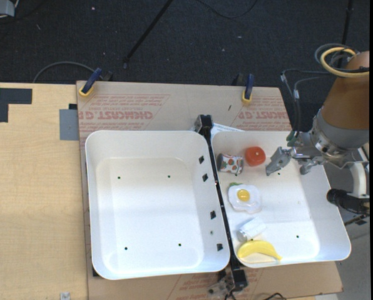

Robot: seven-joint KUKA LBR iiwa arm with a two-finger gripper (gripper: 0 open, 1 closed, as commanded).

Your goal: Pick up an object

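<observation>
Mirrored red print, not clearly readable, is seen on the cardboard [174, 108] under the bins. The gripper [289, 162] is seen over the right bin [311, 230], its two fingers apart with nothing between them. Just left of the jaws lies a red ball [255, 155], then a patterned can [230, 163] lying on its side. Further toward the near rim are placed a fried egg toy [243, 197], a white piece [252, 229] and a banana [259, 250], its long axis across the bin.

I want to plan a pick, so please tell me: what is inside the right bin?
The right bin holds a small printed can, a red tomato-like ball, a toy fried egg, a white piece and a banana. The gripper hovers over it, covering some floor.
</observation>
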